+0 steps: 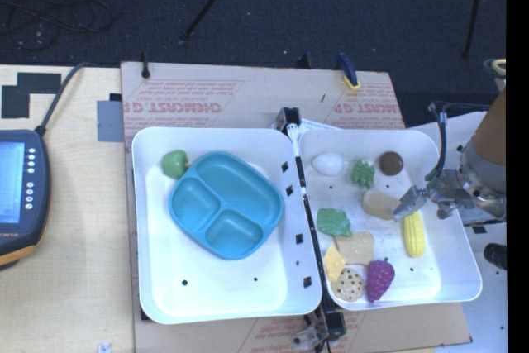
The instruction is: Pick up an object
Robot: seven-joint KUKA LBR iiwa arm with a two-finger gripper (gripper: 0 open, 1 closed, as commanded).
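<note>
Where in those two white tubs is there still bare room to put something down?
The left bin has bare floor along its near edge, below the blue divided plate, and a strip down its left side under the green ball. The right bin is crowded, with bare floor only at its near right corner, beyond the corn.

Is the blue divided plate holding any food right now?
Empty: the blue divided plate in the left bin shows three bare compartments; the green piece lies beside it.

Tool [411,203] above corn cob [414,235], right bin [463,277], blue tray [226,204] left
</note>
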